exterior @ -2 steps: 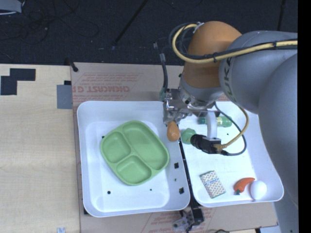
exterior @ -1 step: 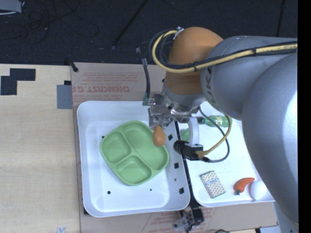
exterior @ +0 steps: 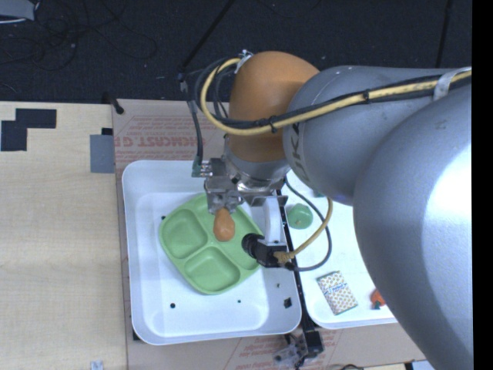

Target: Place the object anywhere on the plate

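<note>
A green divided plate (exterior: 196, 253) lies tilted in the left white bin (exterior: 154, 314). A small orange-brown, egg-shaped object (exterior: 224, 227) sits over the plate's upper right edge, by the ridge between compartments. My gripper (exterior: 223, 205) hangs directly above it, and its lower end meets the top of the object. From this angle I cannot make out whether the object is gripped or resting on the plate. The wrist's orange band and the grey arm hide the bin's far right corner.
The right bin (exterior: 347, 318) holds a green round item (exterior: 300, 216), a patterned packet (exterior: 337, 291) and a small orange-red piece (exterior: 376, 299). A black cable fitting (exterior: 258, 247) hangs beside the plate's right edge. The arm covers most of the right bin.
</note>
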{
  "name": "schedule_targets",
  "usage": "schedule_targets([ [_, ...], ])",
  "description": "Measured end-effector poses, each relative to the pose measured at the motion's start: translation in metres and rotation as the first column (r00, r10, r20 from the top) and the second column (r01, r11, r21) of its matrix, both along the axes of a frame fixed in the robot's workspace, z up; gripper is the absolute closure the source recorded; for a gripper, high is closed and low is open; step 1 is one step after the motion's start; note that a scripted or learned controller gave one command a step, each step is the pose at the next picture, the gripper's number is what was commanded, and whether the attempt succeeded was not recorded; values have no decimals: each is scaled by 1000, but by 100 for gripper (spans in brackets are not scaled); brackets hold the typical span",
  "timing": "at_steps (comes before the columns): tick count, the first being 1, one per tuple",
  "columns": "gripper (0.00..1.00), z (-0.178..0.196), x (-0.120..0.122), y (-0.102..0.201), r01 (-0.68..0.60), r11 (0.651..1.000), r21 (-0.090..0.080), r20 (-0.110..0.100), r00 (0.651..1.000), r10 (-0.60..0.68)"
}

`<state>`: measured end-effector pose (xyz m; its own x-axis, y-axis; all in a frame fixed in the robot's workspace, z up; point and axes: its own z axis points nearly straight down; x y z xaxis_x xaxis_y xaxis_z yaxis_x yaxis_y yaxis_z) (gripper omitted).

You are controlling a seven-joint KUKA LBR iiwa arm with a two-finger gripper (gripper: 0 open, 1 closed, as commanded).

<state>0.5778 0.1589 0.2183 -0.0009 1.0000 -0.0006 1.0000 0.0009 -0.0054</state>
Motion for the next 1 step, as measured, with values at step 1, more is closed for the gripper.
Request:
schedule_targets([
  [1, 0, 0, 0, 1, -1, 1000, 0, 0, 1000, 1],
])
